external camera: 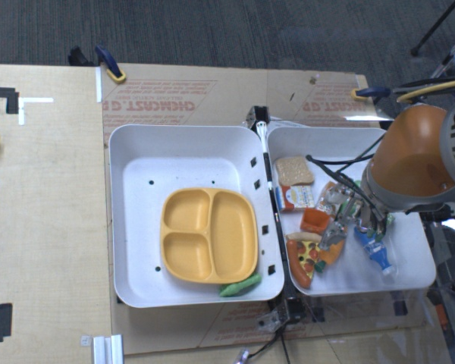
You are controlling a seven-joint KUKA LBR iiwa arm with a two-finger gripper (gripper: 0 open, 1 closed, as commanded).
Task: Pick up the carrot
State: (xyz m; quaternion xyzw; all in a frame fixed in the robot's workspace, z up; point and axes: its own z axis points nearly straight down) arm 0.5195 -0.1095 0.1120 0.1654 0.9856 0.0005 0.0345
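Observation:
The carrot [333,252] is a short orange piece in the right bin [409,275], lying against the right side of a pizza slice [302,258]. My gripper [340,230] hangs low just above the carrot's upper end and partly covers it. The grey arm with its orange band [409,161] reaches in from the right over the bin's far half.
Around the carrot in the right bin lie a bread slice [294,171], a white and red packet [296,197], an orange-red block [315,221] and a blue tube [375,252]. The left bin [136,165] holds a yellow divided plate [209,235] and a green pea pod [240,285].

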